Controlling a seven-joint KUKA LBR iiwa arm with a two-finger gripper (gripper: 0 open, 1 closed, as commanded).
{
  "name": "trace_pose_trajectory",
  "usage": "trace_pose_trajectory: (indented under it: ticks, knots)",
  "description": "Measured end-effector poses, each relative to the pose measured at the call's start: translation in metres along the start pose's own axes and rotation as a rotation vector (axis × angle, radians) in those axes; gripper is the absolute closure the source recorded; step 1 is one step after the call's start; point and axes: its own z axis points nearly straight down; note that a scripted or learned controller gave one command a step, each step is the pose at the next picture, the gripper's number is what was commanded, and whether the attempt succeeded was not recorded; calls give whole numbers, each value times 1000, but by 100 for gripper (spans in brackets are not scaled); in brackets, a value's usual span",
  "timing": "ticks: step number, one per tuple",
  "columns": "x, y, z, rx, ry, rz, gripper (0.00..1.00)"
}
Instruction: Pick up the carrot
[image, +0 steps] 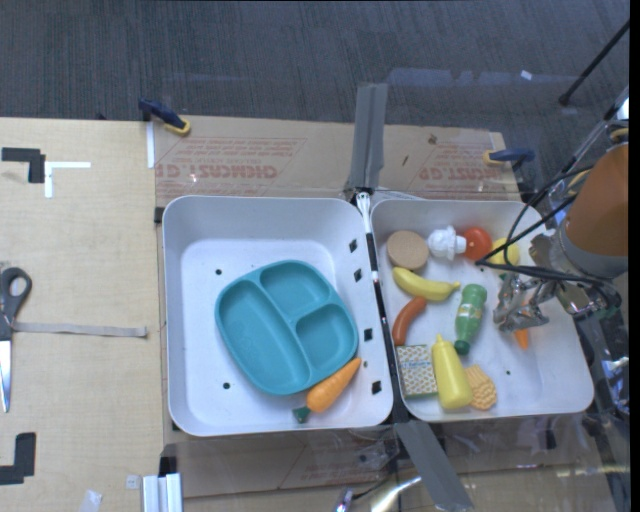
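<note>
Far left of the pincer (520, 312), carrot (333, 387) lies in the other bin against the blue plate (285, 325). Pincer opening: cannot tell. Risk: grabbing nearby clutter instead.

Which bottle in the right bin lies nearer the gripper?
The green bottle, which lies closer to the gripper than the yellow bottle at the bin's front, beside the sponge.
</note>
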Motion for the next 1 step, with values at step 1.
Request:
trace_pose_trajectory:
  ticks: [1]
  knots:
    - [-3, 0, -11, 4, -6, -1, 100]
